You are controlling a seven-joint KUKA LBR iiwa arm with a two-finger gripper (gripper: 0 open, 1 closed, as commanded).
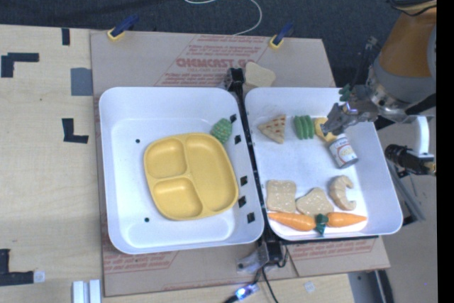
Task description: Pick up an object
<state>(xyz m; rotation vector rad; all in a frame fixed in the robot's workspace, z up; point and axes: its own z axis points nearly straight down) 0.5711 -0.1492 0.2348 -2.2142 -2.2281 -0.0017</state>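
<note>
The arm (408, 46) is cut off at the right edge, its upper links out of frame. The left bin (117, 152) holds a yellow divided plate (190, 175), the landmark here, with a small green knobbly item (223, 129) just off the plate's upper right corner. The right bin (369, 220) lies right of the plate. In that bin's near edge rest two carrots (317, 221); just above them sit three bread-like pieces (312, 196). Farther right of the plate, a small labelled bottle (343, 152) lies tilted, its label too small to read. The gripper (335, 120) hangs just above the bottle, over a yellow scrap; whether its fingers are spread or closed cannot be told. Mirrored red print on the cardboard behind the bins is unreadable.
</note>
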